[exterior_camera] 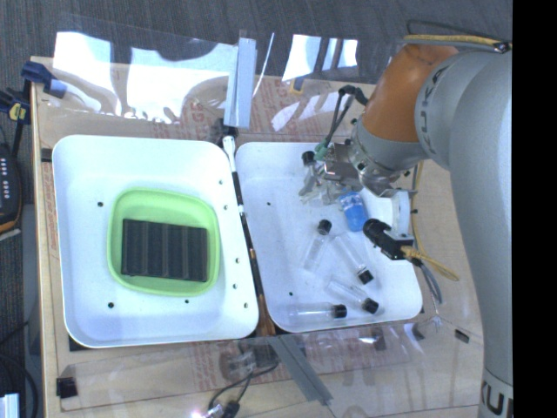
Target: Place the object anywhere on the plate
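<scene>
A robotics lab, a grey industrial arm (461,146) with an orange band reaching over a bench (157,116), two shallow white bins (78,233) side by side, clear capped vials (335,310) scattered in the right one, loose cables (222,399) along the bench edge

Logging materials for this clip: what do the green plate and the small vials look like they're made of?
Green plate: likely matte plastic, with uniform lime colour, soft rounded rim and a dark ribbed insert. Vials: clear plastic or glass, I cannot tell which; see-through bodies with black caps, lying in the right bin.
</scene>
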Controlling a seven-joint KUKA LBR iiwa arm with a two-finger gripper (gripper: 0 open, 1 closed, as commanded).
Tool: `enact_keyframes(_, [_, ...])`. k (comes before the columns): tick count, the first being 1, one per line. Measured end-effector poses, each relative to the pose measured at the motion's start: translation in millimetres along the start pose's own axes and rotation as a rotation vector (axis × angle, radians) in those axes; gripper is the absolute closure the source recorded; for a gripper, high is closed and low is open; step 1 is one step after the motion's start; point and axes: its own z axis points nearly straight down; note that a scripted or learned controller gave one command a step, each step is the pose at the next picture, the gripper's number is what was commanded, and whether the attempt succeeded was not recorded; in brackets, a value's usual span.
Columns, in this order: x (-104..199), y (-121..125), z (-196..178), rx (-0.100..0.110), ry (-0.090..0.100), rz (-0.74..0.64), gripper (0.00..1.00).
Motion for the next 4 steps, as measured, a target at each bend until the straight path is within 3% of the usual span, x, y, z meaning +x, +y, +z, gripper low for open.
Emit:
enact_keyframes(1, [66, 1, 8, 0.002, 0.000, -0.086, 1.00])
enact_keyframes(2, [66, 1, 8, 0.002, 0.000, -0.086, 0.00])
enact_keyframes(3, [-8, 16, -45, -0.001, -0.001, -0.073, 0.00])
enact_keyframes(4, [-44, 40, -127, -0.002, -0.001, -0.022, 0.00])
